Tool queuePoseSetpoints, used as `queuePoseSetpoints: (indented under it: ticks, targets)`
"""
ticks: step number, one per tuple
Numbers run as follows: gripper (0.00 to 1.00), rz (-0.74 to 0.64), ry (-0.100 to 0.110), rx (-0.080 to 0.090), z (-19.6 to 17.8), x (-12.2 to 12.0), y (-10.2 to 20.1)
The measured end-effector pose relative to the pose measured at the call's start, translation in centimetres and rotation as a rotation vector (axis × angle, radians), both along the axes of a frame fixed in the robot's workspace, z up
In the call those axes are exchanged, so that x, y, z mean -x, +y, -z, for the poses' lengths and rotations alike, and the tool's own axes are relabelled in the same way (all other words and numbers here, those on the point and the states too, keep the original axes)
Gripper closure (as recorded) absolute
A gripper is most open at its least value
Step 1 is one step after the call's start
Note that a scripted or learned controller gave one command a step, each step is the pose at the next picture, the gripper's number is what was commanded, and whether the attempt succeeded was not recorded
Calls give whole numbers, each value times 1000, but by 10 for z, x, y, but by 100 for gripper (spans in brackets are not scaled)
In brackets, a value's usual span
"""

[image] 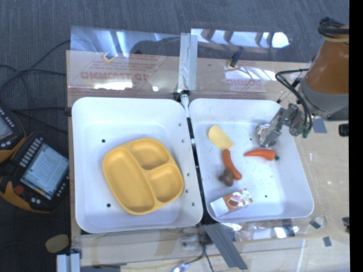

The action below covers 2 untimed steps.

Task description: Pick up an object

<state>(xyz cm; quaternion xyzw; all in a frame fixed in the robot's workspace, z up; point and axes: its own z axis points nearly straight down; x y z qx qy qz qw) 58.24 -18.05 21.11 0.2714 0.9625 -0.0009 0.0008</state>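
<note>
One arm [329, 67] slants its gripper [271, 136] into the right bin [295, 203].

Both white bins, the left bin [85, 152] and the right bin [295, 180], look like smooth, faintly glossy plastic. The yellow divided tray [142, 174] at 9 o'clock is matt plastic. Behind the bins at 12 o'clock, clear panels [130, 44] glare like glossy acrylic over brown cardboard [119, 72]. The floor [34, 27] looks like rough grey carpet. The gripper [271, 134] at 3 o'clock looks like dull metal.
</note>
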Motion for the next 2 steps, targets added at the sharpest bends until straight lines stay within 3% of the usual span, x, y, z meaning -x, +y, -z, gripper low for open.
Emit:
queuePoseSetpoints:
  ticks: [1,2]
  targets:
    - [100,259,0,-1,-32,52,-2]
    - [100,463,2,-2,22,24,48]
